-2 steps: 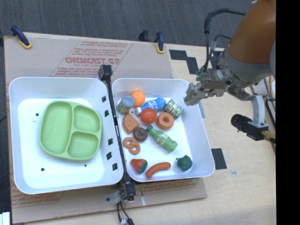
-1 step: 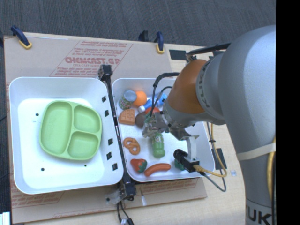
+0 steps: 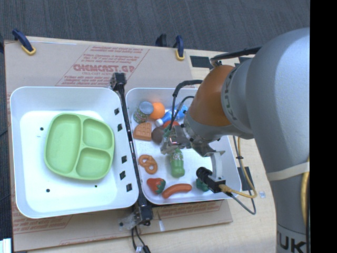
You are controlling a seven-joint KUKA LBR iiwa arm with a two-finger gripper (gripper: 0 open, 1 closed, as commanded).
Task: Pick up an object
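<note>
The gripper (image 3: 171,144) hangs low in the right bin (image 3: 227,168), just over the green bottle-like toy (image 3: 177,164) — I cannot tell how it is set, since the wrist hides it. Around it lie the pretzel (image 3: 148,164), sausage (image 3: 177,190), strawberry (image 3: 156,184) and waffle (image 3: 142,131), bunched together, I'd guess, as candidates for picking. The left bin (image 3: 21,157) keeps the green divided plate (image 3: 79,146) — well apart, likely a drop spot.
</note>
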